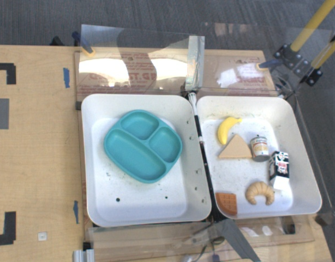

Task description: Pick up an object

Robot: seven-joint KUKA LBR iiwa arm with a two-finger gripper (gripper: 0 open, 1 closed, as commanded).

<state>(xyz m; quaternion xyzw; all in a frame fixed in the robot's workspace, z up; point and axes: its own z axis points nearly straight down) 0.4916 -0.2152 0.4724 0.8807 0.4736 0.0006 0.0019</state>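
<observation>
Right now, looking down through the camera view, I am judging that the pick is sitting at its very start: nothing is being lifted, and every candidate is lying flat in its bin.

The left bin (94, 162) is carrying a teal divided plate (143, 145), lying roughly at its centre. The right bin (301, 141) is holding the smaller pieces. A banana (227, 129) is lying toward the far side, with a tan triangular wedge (234, 148) just beside it and a small can (259, 147) touching or nearly touching the wedge's right corner. A black-and-white carton (280, 166) is sitting near the right wall, a croissant (260, 192) is resting toward the near edge, and an orange-brown waffle piece (226, 202) is lying in the near left corner.

How the gripper's jaws are standing I cannot tell from here.

I am thinking the next move is calling for a choice of target and a descent from the right. The croissant is looking the most promising, since it is lying apart from its neighbours; the can and wedge are crowding each other, and the waffle piece is hugging the wall.
</observation>
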